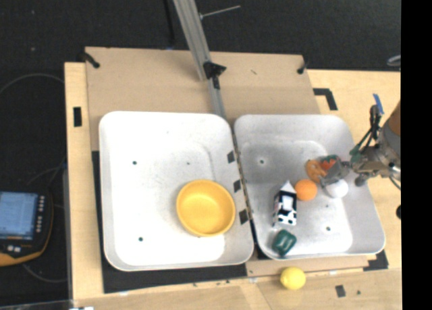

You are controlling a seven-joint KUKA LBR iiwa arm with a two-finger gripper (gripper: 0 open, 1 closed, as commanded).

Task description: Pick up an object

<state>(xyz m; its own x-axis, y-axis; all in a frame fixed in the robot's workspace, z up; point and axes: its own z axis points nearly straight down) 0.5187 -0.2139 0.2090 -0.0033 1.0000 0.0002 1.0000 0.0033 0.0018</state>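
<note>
Presently, a yellow bowl [205,207] is being borne by the left bin [135,146]. In the right bin [297,133], the gripper [335,173] is being positioned over an orange-green object [320,165]; its grip state cannot be determined. An orange ball [306,190] is lying just beside.

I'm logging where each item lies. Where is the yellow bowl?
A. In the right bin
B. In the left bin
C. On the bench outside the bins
B: the yellow bowl sits in the left bin, near its lower right corner, beside the divide.
</note>
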